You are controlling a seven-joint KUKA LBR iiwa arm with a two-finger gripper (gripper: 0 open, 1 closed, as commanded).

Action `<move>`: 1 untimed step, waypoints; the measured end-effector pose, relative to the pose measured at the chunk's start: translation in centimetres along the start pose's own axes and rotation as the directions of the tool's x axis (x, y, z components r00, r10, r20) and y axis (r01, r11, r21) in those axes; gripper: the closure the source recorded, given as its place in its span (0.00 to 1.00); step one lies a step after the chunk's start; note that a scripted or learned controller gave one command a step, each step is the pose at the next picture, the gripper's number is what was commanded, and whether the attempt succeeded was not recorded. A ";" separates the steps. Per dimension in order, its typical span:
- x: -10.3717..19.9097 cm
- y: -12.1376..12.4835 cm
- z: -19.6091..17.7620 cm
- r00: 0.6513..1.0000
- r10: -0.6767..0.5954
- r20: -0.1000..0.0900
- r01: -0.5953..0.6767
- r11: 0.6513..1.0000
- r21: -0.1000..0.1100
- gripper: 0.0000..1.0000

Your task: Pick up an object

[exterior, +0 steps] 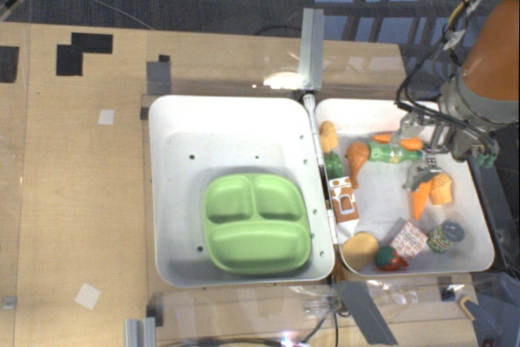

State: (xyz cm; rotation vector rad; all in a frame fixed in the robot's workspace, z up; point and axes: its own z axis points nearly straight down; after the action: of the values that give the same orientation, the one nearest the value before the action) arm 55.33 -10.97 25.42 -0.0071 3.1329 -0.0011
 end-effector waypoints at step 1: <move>1.0 -7.6 12.0 0.993 -0.122 -0.009 0.122 0.993 -0.003 0.00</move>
State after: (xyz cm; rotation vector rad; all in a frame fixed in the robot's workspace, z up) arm 54.45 -18.59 13.44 -0.1988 3.1357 0.0012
